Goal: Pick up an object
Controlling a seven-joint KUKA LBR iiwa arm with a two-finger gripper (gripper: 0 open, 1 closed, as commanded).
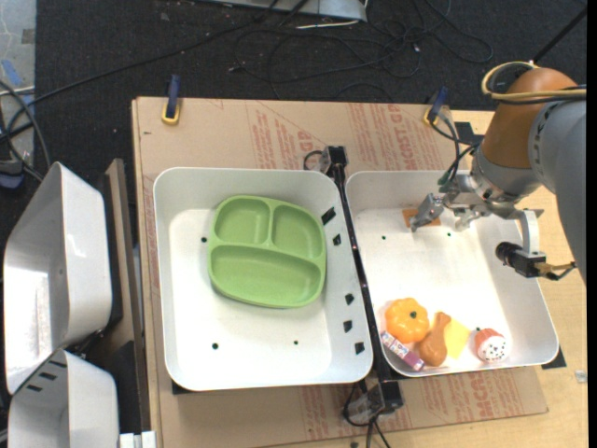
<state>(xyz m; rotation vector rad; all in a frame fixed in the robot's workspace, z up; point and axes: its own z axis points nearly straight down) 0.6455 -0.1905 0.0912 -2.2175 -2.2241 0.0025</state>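
**Gripper low at the back of the right bin, toys heaped at the front**

A small orange piece [409, 217] lies at the upper left of the right bin [466, 278], just beside the tip of the gripper [431, 210], which sits low over the bin floor there. Whether the fingers touch the piece, or how far apart they stand, cannot be told from this angle. The grey arm [550, 147] with its orange band [522, 124] enters from the right of the frame. Well apart from the gripper, at the lower edge of the same bin, a cluster of toys rests together: a pumpkin [408, 318], a drumstick [436, 341] leaning against it, a yellow piece [456, 339] just behind, a pink-and-purple tube [401, 350] at the rim, and a white-and-red die [490, 345] to the right. In the left bin [187, 343], a green divided plate [269, 251] lies flat near the centre. Both bins sit on a cardboard sheet [252, 129] held by clamps [172, 101] at its upper edge.
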